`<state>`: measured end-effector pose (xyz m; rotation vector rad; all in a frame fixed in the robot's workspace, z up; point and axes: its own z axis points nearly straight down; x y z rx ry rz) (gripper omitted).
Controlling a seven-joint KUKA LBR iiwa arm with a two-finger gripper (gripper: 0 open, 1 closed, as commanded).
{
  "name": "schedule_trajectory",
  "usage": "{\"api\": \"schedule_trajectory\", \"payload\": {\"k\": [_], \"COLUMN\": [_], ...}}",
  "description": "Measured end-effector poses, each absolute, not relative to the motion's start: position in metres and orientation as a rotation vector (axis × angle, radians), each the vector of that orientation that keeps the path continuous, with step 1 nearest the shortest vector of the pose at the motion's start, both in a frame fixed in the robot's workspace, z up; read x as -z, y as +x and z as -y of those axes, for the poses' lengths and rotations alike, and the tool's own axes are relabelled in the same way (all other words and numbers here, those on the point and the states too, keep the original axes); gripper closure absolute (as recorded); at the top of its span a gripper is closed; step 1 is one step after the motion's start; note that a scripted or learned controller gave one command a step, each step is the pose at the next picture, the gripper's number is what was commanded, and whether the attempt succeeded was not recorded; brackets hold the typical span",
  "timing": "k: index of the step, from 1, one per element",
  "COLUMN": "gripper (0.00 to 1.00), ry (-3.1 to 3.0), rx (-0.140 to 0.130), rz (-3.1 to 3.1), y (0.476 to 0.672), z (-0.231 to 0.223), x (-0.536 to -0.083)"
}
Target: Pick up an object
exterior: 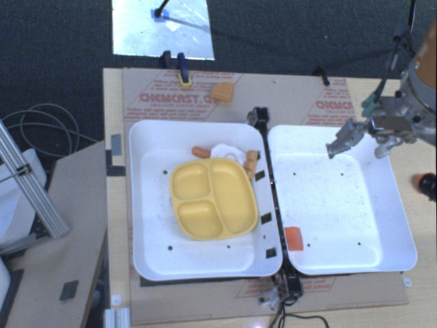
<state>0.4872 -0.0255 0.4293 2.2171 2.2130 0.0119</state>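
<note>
Pincer (356,142): two fingers spread apart, nothing between them, poised over the far right corner of the right bin (382,251). Right bin: one small orange block (293,238) at its near left edge, well apart from the pincer. Left bin (147,183): yellow divided tray (212,198) at centre; orange sausage-shaped piece (201,152), white object (227,152) and small tan piece (251,161) along the tray's far side. Bench behind the bins: tan block (222,91).
</note>
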Motion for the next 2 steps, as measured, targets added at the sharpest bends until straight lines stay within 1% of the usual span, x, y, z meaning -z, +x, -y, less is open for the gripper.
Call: {"api": "schedule_trajectory", "payload": {"k": [1,2], "gripper": [1.0,1.0], "ry": [2.21,2.201], "rx": [-0.009,-0.021], "rz": [-2.223,-2.231], "y": [0.488,0.487], "z": [0.023,-0.058], "x": [-0.436,-0.541]}}
